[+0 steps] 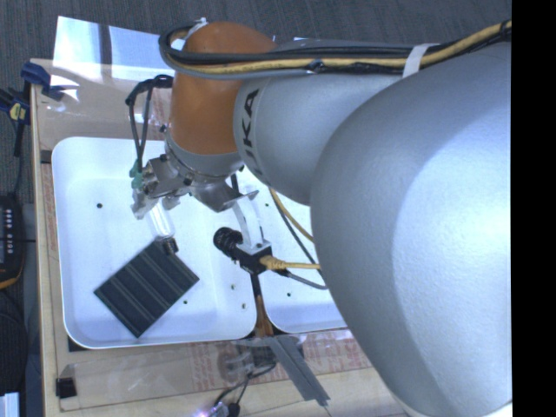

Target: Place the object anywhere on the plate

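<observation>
While the grey arm (391, 189) spans both bins, its gripper (161, 220) hangs over the left bin (74, 233), whose state cannot be told.
Bench surface is pale wood over dark speckled carpet; the bin is smooth, glossy white plastic with rounded corners. A flat, dark, ribbed rectangular plate (146, 287) lies tilted on the bin floor, just below the gripper tip. An object cannot be made out.

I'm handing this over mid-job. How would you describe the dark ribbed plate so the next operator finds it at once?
Start at the left bin, the white one under the orange band of the arm. The plate lies flat in that bin's lower half, just below the pincer. It is the one dark thing on the white floor: a black, ribbed rectangle turned at a slant.
</observation>
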Robot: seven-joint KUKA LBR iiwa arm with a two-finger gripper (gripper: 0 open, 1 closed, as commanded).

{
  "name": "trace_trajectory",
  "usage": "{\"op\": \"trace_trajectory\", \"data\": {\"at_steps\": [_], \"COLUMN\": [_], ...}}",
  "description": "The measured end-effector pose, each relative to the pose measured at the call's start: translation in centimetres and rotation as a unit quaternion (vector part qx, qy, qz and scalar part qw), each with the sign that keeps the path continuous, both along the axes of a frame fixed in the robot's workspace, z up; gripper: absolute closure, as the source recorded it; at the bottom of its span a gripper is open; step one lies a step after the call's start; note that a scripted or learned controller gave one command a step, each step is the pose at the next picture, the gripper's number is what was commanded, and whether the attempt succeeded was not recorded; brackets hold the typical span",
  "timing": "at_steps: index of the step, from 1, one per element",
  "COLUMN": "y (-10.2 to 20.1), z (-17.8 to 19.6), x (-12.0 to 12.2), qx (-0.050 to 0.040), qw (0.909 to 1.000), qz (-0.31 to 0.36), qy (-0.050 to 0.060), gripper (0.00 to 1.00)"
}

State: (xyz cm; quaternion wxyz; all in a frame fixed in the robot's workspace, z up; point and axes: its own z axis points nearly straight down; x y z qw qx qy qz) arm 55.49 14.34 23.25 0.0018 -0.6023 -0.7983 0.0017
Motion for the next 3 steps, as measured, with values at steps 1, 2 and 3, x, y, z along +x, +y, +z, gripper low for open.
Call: {"op": "trace_trajectory", "data": {"at_steps": [1,2,3], "y": [-5.4,5.0,-0.9], "z": [-4.2,-7.0,6.0], "x": [-8.0,-8.1,-7.8], "qx": [-0.0008,-0.0012,0.001], "qw": [0.9944,0.9917,0.997], "qz": [-0.105,-0.128,0.077], "qy": [0.002,0.0,-0.003], "gripper": [1.0,1.0,1.0]}}
